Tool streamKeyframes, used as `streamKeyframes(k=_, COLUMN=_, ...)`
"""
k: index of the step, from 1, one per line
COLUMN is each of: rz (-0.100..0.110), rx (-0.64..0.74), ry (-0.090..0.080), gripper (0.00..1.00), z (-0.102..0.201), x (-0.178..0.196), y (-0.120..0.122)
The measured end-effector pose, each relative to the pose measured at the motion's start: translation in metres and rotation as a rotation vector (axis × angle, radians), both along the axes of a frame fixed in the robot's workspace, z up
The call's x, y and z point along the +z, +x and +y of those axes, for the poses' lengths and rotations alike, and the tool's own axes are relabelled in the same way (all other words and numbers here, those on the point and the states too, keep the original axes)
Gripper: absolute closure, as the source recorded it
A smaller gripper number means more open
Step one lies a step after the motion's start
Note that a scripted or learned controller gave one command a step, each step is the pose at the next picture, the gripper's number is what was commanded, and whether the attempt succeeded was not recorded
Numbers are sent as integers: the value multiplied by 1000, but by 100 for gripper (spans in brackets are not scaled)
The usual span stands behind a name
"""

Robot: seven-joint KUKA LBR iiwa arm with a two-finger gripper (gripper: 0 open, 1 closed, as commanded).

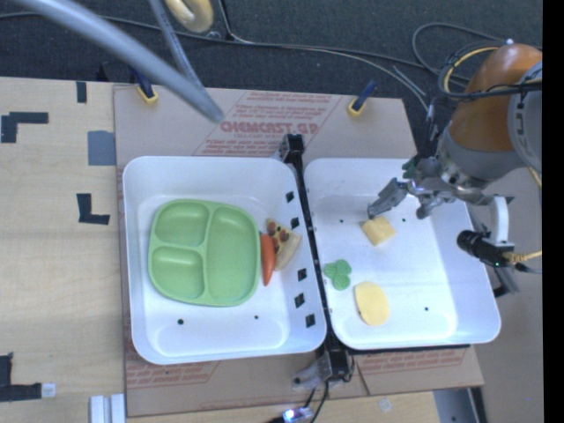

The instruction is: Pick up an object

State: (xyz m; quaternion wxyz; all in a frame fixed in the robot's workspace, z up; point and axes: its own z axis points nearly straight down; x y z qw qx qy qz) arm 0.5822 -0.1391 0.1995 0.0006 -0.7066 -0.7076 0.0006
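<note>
Near edge of the right bin: yellow oval piece, then a green bit just up-left of it. Mid-bin sits the yellow block, my likely target imo. It lies just below-left of the gripper, close but not touching; block's long side runs roughly left-right. Fingers look spread fairly wide w/ nothing between them. Farther left, other bin has a green tray.
</note>
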Motion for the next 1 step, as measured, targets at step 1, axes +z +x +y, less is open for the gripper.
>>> streamKeyframes(k=1, rz=3, rx=0, ry=-1, gripper=0, z=-3, x=-47, y=6)
